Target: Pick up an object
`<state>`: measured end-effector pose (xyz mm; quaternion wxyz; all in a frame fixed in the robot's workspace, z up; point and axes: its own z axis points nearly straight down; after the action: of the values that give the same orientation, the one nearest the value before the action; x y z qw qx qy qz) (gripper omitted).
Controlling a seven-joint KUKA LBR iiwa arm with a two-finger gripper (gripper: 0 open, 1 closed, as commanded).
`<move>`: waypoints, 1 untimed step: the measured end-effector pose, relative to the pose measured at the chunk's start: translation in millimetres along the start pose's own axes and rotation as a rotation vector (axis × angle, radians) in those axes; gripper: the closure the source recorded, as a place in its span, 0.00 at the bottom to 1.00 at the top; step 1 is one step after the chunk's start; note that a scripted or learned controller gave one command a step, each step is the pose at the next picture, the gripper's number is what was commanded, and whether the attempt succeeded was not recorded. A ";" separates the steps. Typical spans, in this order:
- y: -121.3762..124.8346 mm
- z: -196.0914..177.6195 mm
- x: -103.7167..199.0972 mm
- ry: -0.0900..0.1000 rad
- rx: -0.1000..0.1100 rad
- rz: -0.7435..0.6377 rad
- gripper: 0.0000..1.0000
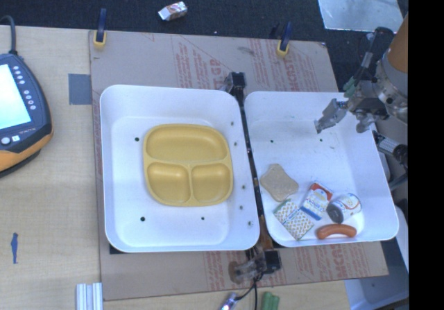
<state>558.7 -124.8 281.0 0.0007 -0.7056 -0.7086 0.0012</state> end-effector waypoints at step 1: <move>-16.1 158.6 25.6 0.000 0.004 -0.002 0.00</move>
<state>542.0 -99.3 122.4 0.0023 -0.7050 -0.7092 0.0026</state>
